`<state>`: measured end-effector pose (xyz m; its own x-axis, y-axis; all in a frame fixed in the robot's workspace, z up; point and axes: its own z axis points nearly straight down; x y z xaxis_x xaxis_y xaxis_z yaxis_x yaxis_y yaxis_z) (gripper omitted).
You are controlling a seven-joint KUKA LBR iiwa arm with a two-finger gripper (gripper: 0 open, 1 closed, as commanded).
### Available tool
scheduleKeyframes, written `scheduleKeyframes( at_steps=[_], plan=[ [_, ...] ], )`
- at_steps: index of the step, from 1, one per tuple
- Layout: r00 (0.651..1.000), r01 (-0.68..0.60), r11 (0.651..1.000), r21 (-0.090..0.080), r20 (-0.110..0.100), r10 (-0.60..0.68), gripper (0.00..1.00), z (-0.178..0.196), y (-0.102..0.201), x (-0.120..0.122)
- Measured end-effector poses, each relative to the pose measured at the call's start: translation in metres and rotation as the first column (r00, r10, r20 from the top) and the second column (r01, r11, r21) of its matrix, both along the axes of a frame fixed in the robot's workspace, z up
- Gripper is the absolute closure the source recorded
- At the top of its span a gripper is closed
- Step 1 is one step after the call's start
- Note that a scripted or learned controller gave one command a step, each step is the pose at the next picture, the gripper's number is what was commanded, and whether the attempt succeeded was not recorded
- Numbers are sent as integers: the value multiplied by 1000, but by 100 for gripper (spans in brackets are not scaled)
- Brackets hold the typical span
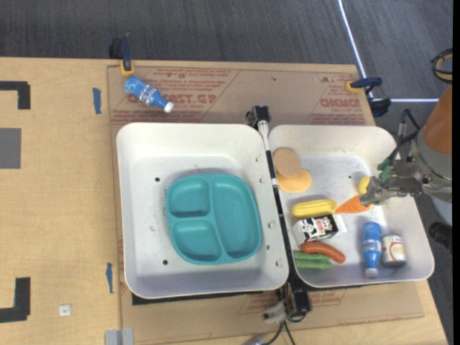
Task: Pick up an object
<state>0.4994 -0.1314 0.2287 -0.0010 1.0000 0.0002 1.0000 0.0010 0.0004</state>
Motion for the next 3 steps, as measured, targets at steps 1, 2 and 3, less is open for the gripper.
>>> scheduleKeyframes(
  at_steps=[1, 2, 3],
  plan=[
    [998, -62, 998, 0, -2, 62, 0, -133, -74, -3],
    [958, -285, 958, -4, 4, 285, 0, -142, -16, -7],
    [959, -285, 959, -6, 6, 285, 100, -132, -16, -7]
  ],
)
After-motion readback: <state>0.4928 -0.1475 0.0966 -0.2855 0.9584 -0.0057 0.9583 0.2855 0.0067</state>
